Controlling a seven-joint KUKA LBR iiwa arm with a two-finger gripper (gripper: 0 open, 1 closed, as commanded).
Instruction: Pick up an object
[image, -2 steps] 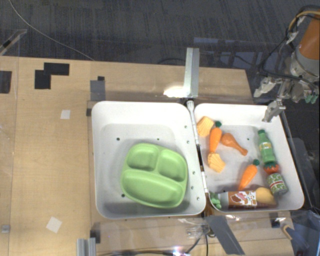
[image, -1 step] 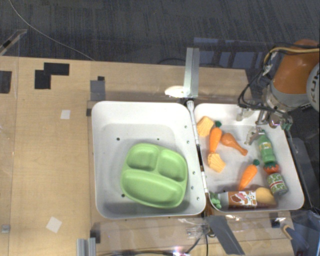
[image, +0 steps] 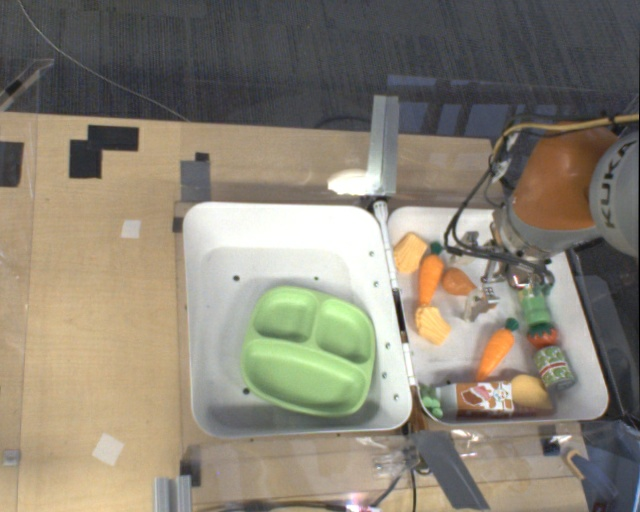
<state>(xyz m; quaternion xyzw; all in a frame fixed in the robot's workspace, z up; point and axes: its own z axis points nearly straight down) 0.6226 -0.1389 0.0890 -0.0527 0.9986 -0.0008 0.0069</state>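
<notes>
We see the gripper (image: 487, 298) low in the right white bin (image: 590, 385), and we cannot tell its state. Left of it lie a plastic orange carrot (image: 429, 279) and pale wedges; below, another carrot (image: 495, 351) and a brown bottle (image: 497, 396). The left bin (image: 210, 300) holds a green sectioned plate (image: 308, 349).

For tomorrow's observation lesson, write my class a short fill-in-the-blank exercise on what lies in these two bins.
1. The green divided plate lies in the ____ bin.
2. The two toy carrots share the ____ bin with the gripper.
3. The bottle with the brown label lies on its ____.

Missing words: left; right; side
</notes>
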